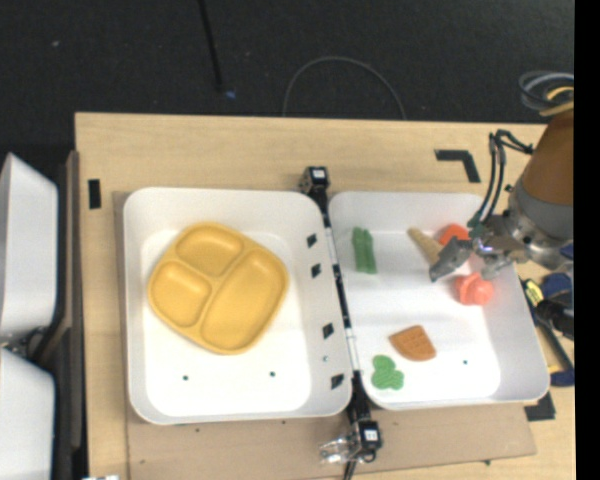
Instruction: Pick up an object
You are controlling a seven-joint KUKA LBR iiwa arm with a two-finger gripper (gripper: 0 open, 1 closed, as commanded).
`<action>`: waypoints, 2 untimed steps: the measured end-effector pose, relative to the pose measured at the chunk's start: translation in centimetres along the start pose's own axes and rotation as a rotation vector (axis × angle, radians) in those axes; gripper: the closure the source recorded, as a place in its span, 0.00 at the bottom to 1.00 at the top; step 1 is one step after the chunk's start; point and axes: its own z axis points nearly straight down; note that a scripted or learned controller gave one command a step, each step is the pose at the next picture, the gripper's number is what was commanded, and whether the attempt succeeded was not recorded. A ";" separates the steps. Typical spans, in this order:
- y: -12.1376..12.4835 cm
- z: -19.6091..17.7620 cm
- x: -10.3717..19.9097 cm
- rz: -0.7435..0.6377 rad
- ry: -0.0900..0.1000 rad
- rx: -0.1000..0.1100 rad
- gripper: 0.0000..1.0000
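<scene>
Step in hand, as I judge it: closing on a target in the right bin (500,368). End effector (467,255) sits low over the bin's upper right — fingers look spread, nothing between them. To do this well I'd centre over one item before descending, not straddle two. Nearest candidates: the orange-red piece (451,235) touching or just beside the upper finger, the pink piece (474,289) just below. Green block (364,250), brown piece (413,343) and green cluster (386,373) lie well apart. Yellow tray (218,286) occupies the left bin (145,368).
</scene>
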 end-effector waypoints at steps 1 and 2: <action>0.3 -0.7 0.0 -0.003 -0.003 -0.012 0.00; -0.4 3.9 -0.4 0.000 -0.003 -0.008 0.00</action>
